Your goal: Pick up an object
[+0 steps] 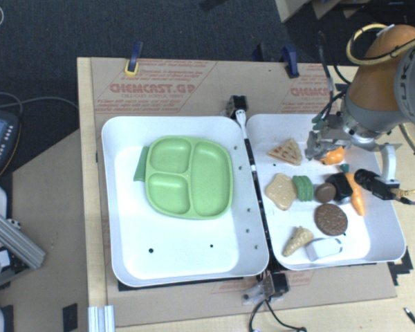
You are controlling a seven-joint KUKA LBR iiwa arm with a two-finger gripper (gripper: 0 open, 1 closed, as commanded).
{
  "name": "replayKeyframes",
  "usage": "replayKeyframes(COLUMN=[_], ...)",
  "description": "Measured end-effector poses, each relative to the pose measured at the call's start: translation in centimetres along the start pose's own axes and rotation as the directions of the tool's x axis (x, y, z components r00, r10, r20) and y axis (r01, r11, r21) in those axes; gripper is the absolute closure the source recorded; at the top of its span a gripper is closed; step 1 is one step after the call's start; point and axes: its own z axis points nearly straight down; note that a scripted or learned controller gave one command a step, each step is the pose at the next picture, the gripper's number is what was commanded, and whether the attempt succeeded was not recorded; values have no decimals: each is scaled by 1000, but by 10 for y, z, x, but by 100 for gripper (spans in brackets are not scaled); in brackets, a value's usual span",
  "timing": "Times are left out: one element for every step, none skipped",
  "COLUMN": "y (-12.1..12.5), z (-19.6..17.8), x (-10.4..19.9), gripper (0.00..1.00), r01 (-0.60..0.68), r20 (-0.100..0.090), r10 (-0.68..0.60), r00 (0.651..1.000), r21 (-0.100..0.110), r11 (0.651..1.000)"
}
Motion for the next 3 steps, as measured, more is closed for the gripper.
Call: replayKeyframes(y=[2, 3, 31], z=[-63, -74, -63], x=[-6, -6, 43], gripper=[100, 100, 100], r01=[1, 2, 7], r20=[1, -1, -2], r10=[-1, -2, -7], r00=[1000, 1000, 1000], r21=[-3, 1, 1], r11=[1000, 1000, 1000])
